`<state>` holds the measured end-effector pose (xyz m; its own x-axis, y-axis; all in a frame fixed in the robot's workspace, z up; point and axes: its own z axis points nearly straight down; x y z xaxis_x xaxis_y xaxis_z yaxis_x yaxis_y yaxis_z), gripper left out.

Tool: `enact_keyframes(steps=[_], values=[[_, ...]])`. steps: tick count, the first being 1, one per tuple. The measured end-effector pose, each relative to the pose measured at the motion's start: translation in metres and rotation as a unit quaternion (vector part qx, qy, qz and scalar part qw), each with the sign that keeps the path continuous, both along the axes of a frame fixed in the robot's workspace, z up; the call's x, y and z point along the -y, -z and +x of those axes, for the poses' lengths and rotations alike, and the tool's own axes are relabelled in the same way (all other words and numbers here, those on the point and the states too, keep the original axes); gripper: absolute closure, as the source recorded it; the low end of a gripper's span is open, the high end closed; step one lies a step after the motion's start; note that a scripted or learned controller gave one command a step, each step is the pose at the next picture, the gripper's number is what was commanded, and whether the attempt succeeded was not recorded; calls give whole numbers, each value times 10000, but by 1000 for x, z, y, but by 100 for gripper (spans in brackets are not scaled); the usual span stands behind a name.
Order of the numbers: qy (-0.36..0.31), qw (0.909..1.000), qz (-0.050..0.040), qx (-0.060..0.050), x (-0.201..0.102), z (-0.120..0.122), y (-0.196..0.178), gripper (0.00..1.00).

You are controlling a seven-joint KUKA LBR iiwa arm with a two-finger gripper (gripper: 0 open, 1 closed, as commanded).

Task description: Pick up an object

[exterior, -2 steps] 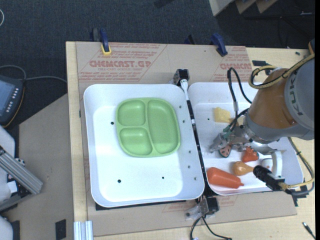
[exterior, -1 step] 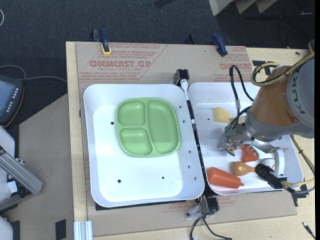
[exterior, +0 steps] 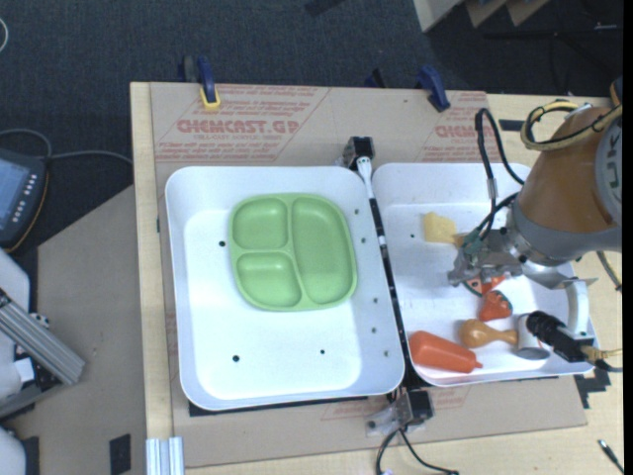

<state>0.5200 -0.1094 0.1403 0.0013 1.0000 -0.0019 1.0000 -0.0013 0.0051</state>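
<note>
Over the right bin [exterior: 415,191], tool [exterior: 477,273] sits low at mid-bin; finger opening cannot be told. Red piece [exterior: 495,305] lies just beneath and beside it, touching or not unclear. Yellow piece [exterior: 438,228] near, toward the far wall. Orange carrot [exterior: 443,352] and tan gourd [exterior: 485,334] crowd the near rim. Left bin [exterior: 198,334] carries a green divided plate [exterior: 294,251].

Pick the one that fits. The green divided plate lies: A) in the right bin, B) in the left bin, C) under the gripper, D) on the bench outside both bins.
B: the green plate sits inside the left bin, apart from the gripper over the right bin.
</note>
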Motion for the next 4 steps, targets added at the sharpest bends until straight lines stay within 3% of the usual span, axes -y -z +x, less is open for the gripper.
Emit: enact_keyframes(steps=[1,2,3,4], values=[[-14,10000,1,9,-7,-4,-59,100],[-12,10000,1,1,-7,-3,-86,100],[-34,10000,24,-42,-59,-12,-77,100],[-4,10000,8,-19,-46,-13,-81,100]])
